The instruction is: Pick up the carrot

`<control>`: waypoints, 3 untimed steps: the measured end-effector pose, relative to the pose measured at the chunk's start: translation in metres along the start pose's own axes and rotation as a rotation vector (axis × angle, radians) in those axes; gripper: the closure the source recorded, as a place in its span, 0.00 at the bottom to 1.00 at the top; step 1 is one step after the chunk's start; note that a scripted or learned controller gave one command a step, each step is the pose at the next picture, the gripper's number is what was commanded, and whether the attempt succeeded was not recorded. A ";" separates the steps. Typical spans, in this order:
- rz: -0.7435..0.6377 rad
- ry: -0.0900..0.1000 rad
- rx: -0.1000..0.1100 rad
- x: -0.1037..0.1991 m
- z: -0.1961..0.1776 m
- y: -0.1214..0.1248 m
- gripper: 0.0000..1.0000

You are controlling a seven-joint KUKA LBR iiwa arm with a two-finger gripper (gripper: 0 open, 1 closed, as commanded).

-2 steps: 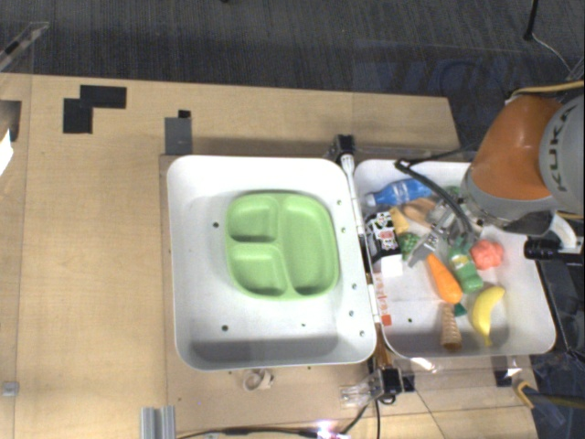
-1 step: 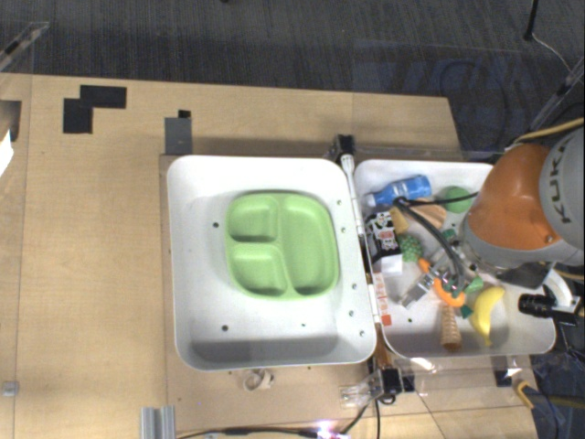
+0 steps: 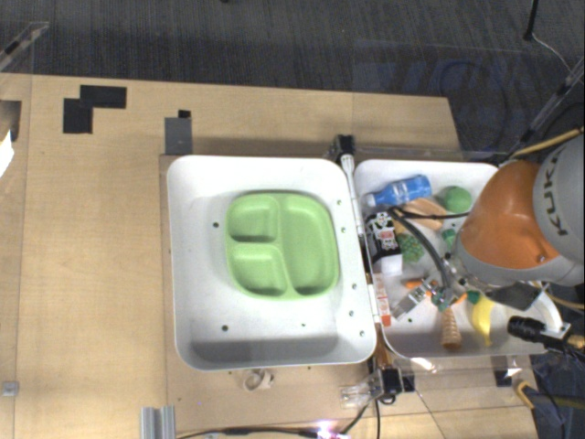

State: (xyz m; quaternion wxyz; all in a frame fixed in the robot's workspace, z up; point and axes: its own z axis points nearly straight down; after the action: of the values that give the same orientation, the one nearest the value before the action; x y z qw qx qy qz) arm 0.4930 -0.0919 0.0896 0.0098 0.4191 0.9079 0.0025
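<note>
The gripper [image 3: 444, 293] hangs low over the right-hand bin [image 3: 413, 338], among clutter below the arm's orange band. Whether it is open or closed, or has hold of anything, cannot be told from here. A small orange piece, most likely the carrot [image 3: 414, 286], lies on the bin floor just beside the gripper at about nine o'clock. Its long axis seems to run roughly nine-to-three. The coming move probably needs a short shift toward nine o'clock before closing.
</note>
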 end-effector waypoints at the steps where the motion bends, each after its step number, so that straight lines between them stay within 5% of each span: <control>1: -0.008 -0.006 -0.008 -0.002 -0.013 0.004 1.00; 2: -0.008 -0.005 -0.007 -0.002 -0.012 0.004 0.00; 3: -0.309 0.006 -0.001 -0.011 0.000 -0.010 0.00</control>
State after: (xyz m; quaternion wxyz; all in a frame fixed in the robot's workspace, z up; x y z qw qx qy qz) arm 0.4924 -0.1065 0.0896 0.0075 0.2746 0.9615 0.0027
